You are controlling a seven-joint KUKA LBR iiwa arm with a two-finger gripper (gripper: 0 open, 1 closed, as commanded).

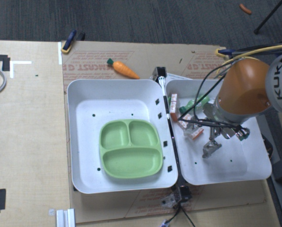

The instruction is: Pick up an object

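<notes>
Camera view shows you the gripper [211, 149] low in the right bin [254, 171], its finger state impossible to tell, with small packets [194, 133] just left of it.

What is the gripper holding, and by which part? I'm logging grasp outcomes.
Nothing visible: the gripper hangs over bare floor of the right bin, apart from the small items near its left wall.
</notes>
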